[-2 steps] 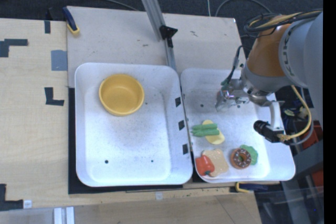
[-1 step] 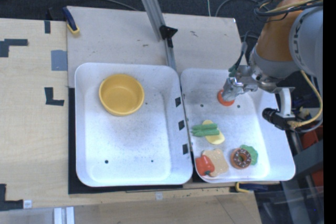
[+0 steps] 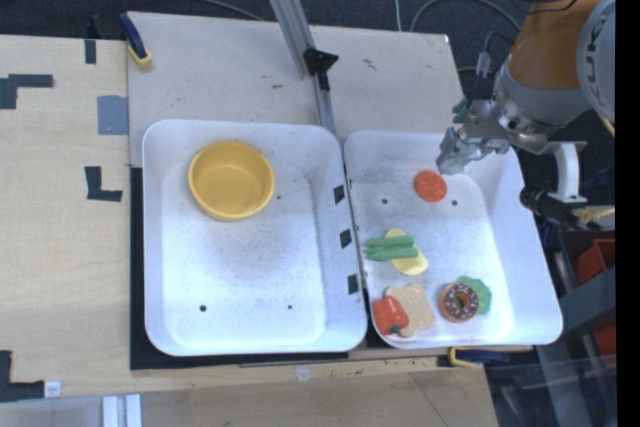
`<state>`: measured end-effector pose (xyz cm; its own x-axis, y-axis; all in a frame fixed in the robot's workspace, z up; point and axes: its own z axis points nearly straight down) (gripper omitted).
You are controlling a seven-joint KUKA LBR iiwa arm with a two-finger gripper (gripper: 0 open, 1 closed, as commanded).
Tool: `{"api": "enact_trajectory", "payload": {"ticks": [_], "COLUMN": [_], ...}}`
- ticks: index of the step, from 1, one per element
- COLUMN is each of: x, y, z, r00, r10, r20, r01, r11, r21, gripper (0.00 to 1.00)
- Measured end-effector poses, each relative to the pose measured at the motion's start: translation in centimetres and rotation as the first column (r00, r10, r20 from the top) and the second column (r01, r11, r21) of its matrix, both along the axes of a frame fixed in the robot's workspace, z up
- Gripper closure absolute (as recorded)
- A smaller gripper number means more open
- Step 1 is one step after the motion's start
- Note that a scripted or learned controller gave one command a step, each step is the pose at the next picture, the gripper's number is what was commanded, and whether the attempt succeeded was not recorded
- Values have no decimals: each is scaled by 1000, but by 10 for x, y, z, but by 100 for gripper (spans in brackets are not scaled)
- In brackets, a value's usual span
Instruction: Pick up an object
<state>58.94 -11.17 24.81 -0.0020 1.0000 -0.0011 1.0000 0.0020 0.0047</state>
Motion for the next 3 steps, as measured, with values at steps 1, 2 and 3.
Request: {"api": "enact_trajectory", "payload": {"ticks": [1, 2, 3], "x": [4, 18, 31], "y": [56, 116, 175], "z": [-13, -8, -13], "r00": [1000, 1000, 1000], "r10": [5, 6, 6], "r20": [-6, -5, -6], "r01": [-5, -6, -6], "r11": [1000, 1000, 1000], "r21": [2, 3, 3], "gripper": [100, 100, 100]}}
